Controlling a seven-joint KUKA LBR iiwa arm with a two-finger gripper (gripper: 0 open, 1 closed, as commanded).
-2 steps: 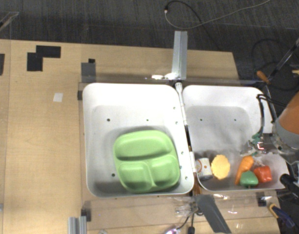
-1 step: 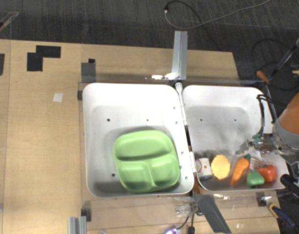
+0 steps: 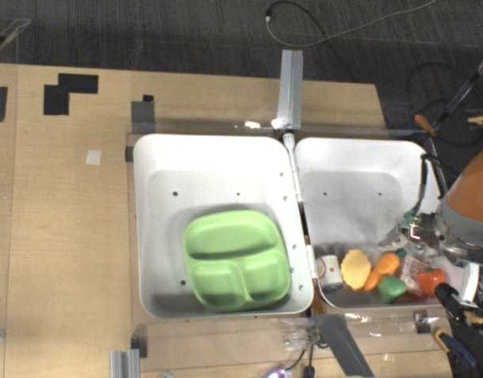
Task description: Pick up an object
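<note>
The left bin holds a green divided tray lying flat toward its near side, a little right of centre. Just beside it, across the shared rim, the right bin keeps its small objects clustered along the near wall: a small white item at the left end, then a yellow piece, an orange piece touching it, a green piece and a red piece. The gripper hangs over the right end of that cluster; whether its fingers are open or closed cannot be told, and nothing is seen between them.
</note>
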